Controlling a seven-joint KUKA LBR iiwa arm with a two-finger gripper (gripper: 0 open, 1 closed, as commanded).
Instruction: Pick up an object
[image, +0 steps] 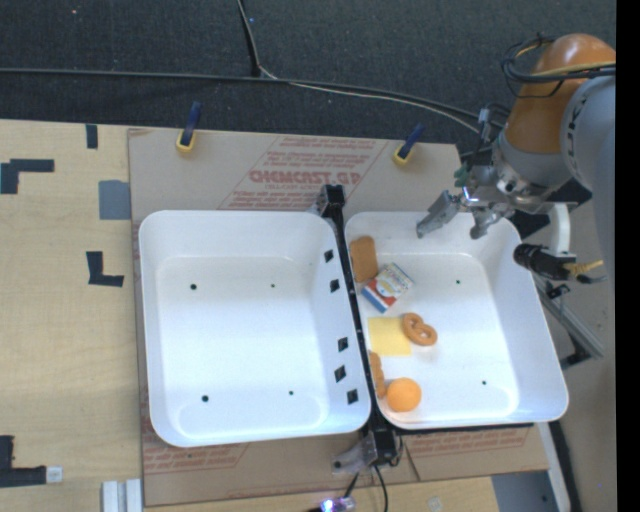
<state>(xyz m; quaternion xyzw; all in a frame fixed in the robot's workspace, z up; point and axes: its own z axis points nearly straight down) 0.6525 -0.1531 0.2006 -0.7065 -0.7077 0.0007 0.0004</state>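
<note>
My gripper (458, 222) hovers over the far edge of the right bin (500, 300), its two fingers spread open with nothing between them. Below and left of it, along the bin's left side, lie a brown bread-like piece (362, 257), a small white, red and blue packet (385, 285), a yellow flat square (389, 336), a pretzel (419, 329) and an orange ball (403, 395). All of these rest on the bin floor, apart from the gripper.
The left bin (240, 320) sits beside the right one, with a black divider strip (345, 310) between them. Two yellow-and-blue clamps (187, 136) (405, 150) hold the cardboard base at the back. A cable runs across the dark floor beyond.
</note>
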